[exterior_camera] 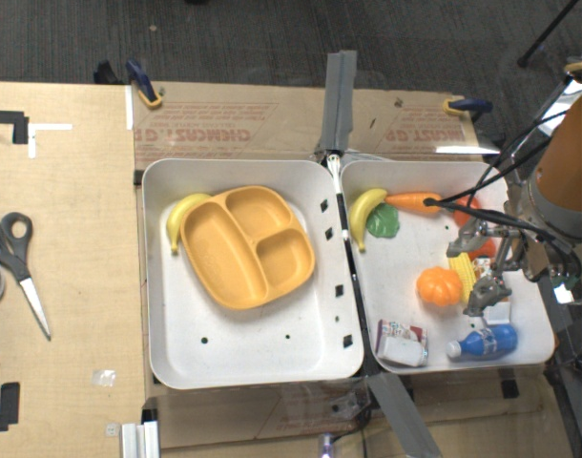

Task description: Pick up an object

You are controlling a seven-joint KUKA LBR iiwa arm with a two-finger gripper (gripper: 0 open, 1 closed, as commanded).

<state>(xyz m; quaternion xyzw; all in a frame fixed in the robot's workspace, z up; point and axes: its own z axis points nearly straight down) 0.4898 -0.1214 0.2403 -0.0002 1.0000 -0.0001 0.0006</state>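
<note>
Pick not done: nothing lifted.

Left bin [167,351], smooth white plastic, holds a matte orange three-compartment plate [245,246] and a banana [181,216].

Right bin [420,175]: the gripper [482,280] is low among a round orange [439,286], ribbed yellow corn [462,277] and a blue bottle [486,343]. Jaw state: cannot tell.

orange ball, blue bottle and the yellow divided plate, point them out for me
orange ball [438,286], camera view, middle of its rounded top.
blue bottle [489,343], camera view, middle of its blue body.
yellow divided plate [241,246], camera view, on the ridge between its compartments.
</note>
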